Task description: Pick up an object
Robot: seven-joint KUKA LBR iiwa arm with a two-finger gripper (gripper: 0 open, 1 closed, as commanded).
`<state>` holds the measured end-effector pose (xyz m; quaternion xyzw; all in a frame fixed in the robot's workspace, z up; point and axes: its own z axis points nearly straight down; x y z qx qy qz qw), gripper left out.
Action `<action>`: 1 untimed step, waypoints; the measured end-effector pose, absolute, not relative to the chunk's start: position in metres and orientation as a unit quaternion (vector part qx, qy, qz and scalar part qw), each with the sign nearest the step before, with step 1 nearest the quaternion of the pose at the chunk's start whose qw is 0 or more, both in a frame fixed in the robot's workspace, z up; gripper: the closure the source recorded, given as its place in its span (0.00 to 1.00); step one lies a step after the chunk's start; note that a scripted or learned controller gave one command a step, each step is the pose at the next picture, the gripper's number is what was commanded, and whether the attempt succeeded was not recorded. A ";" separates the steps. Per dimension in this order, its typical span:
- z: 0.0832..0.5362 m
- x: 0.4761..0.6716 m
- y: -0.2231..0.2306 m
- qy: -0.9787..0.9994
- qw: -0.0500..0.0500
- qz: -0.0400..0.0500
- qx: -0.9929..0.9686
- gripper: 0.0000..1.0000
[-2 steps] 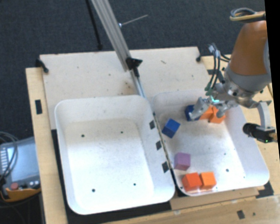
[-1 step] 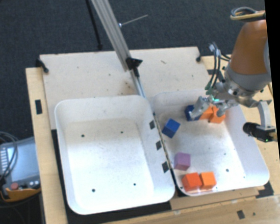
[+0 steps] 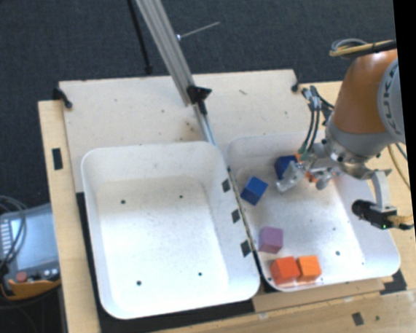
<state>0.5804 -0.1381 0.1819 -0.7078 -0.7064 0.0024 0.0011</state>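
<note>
A left white bin (image 3: 162, 225) sits beside the right white bin (image 3: 363, 257). In the right bin, from its left wall rightward: a blue cube (image 3: 254, 190), a purple cube (image 3: 271, 239), two orange blocks (image 3: 295, 269). The gripper (image 3: 297, 175) hangs at another blue block (image 3: 286, 165); its grip cannot be told. It seems mid-approach; next, close and lift.

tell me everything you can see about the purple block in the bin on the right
The purple block is a small, pale lilac cube with a matte, foam-like look and slightly soft edges. It sits flat on the floor of the right bin, near the bin's left wall, turned a little askew. Nothing touches it: the two orange blocks lie apart from it nearer the front rim, a blue block lies farther back, and the gripper is off to its upper right.
</note>
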 end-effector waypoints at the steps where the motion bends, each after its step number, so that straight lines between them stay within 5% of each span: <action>1: 0.129 0.569 -0.141 -0.707 0.001 0.002 -0.708 0.00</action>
